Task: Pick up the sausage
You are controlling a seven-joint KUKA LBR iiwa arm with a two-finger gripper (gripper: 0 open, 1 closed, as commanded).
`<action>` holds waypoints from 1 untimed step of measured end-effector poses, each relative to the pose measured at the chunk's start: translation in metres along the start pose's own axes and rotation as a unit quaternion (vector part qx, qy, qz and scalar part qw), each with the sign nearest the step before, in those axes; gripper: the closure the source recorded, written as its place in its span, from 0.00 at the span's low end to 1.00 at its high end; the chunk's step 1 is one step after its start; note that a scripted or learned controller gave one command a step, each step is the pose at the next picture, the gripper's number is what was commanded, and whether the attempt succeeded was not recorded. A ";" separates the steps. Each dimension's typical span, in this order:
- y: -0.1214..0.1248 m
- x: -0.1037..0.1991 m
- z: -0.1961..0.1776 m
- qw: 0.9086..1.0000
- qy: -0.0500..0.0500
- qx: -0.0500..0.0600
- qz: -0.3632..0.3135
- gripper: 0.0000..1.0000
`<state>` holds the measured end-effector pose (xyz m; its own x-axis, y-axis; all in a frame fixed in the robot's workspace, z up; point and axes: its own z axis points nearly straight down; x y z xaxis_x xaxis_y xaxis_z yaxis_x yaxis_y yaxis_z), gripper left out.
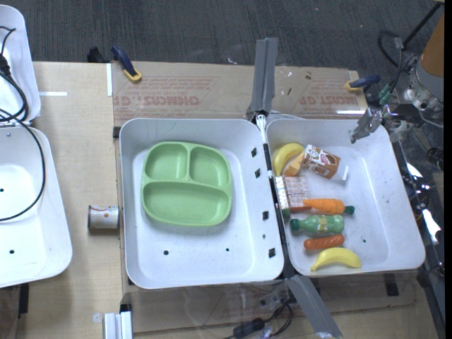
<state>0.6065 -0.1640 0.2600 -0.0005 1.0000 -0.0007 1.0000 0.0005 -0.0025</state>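
Note:
The sausage (324,243) is a short orange-red piece lying flat near the front of the right bin (385,210). It sits between a green bottle (318,224) behind it and a yellow banana (336,260) in front, close to both. My gripper (366,127) hangs over the bin's back right corner, far behind the sausage and to its right, with nothing seen in it.
The right bin also holds a carrot (324,206), a second banana (284,157), a brown-and-white carton (322,162) and a flat pink packet (293,190). A green divided plate (187,183) lies in the left bin (205,260). A small can (103,217) rests on the bench at left.

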 end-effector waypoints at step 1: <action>-0.070 0.054 0.020 0.988 0.000 0.001 0.157 0.00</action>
<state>0.5361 -0.1104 0.2406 0.3092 0.9510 -0.0014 0.9510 -0.3092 -0.0044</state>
